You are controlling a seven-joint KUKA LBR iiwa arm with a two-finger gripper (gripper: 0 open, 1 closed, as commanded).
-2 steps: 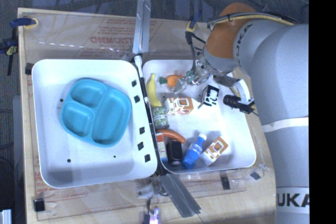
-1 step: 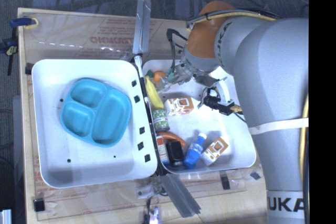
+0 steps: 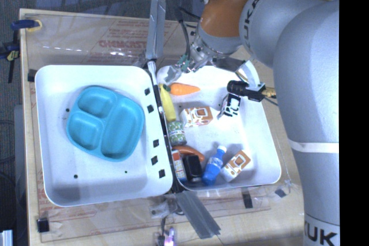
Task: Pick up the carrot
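The carrot (image 3: 185, 89) is a short orange cone that lies on its side at the far end of the right bin (image 3: 262, 124), tip pointing right. My gripper (image 3: 180, 67) hangs just above and slightly left of it, close to the bin's far left corner. Nothing shows between the gripper and the carrot, and the two look apart. The grey arm with its orange band reaches in from the upper right and covers the bin's far right corner.
A yellow banana-like piece (image 3: 167, 102) lies along the divider just left of the carrot. A white and orange carton (image 3: 198, 116), a small jar (image 3: 176, 134), a blue bottle (image 3: 214, 165), another carton (image 3: 237, 163) and a black item (image 3: 192, 167) crowd the near half. The left bin (image 3: 52, 176) holds a blue divided tray (image 3: 106, 123).
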